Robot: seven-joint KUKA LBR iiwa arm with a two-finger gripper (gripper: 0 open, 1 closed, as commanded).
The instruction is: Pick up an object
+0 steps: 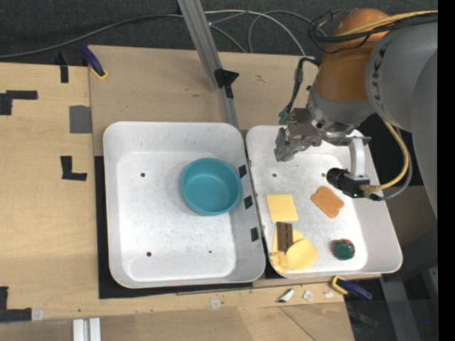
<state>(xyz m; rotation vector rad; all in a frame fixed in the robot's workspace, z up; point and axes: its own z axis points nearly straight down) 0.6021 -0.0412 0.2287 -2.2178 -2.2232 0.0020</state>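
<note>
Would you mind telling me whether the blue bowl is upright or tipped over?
Upright: the blue bowl sits in the left bin, its round open mouth facing up.

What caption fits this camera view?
Robot hand hovering over right bin of toy food; blue bowl in left bin.

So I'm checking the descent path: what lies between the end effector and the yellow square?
In the camera view, bare white bin floor; nothing sits between the end effector and the yellow square.
</note>
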